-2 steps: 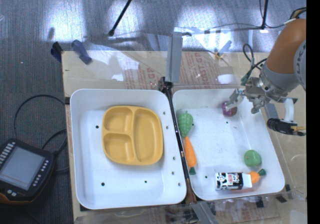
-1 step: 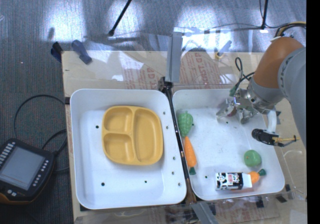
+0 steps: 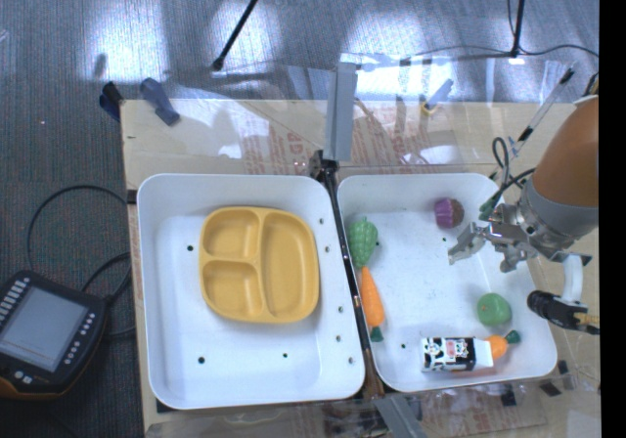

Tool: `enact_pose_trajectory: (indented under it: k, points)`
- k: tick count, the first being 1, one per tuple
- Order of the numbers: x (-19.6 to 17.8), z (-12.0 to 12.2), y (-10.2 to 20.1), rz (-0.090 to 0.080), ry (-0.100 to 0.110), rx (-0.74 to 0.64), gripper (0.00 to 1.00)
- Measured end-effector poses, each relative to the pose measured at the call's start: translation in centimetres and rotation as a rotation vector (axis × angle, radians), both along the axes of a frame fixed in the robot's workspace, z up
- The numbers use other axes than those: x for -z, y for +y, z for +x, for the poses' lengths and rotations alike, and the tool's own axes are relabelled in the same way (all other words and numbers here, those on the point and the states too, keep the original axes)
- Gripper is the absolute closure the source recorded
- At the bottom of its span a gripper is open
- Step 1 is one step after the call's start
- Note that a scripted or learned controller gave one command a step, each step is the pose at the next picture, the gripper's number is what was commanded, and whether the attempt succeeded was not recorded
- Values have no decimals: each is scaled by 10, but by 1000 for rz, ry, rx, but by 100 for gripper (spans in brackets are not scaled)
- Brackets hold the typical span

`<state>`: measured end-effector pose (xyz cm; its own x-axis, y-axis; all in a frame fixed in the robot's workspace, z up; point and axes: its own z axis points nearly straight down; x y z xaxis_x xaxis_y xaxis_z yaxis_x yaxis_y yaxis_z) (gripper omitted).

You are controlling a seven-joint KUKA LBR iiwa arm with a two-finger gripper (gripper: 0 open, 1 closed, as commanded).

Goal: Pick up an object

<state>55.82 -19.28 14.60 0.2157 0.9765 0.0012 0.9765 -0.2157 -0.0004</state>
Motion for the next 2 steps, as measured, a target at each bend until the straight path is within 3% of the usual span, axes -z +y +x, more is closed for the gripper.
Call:
enact_pose_trajectory:
  k: [1,2]
  points:
    - [62,-46,-10,7,10,0,0]
    - [-3,-77,-13,0,0,-170,0]
